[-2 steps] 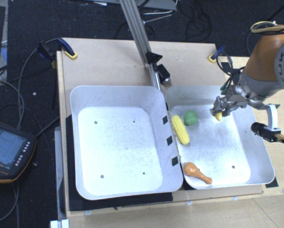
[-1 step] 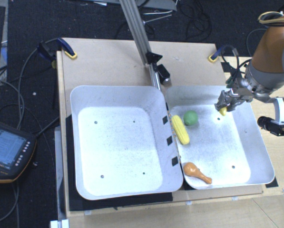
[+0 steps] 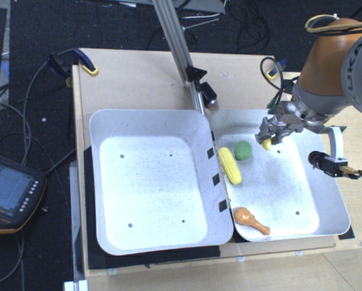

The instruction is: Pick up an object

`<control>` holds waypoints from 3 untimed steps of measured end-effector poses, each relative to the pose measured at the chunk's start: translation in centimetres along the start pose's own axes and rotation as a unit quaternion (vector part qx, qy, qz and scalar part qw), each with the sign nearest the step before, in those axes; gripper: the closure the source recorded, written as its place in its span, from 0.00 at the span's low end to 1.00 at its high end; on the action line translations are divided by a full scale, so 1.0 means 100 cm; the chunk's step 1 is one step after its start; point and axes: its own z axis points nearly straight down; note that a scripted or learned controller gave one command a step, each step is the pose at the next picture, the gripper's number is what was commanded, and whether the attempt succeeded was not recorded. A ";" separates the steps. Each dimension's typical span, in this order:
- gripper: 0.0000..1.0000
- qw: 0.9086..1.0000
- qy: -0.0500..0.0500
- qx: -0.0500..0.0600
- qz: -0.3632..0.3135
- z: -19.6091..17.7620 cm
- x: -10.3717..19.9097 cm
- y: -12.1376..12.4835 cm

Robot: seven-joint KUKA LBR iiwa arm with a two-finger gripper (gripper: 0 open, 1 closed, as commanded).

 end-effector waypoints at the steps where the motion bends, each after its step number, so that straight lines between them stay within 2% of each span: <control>1: 1.00 1.000 0.000 0.001 0.000 -0.004 0.043 0.007; 3: 1.00 1.000 0.000 0.000 0.000 -0.023 0.144 0.003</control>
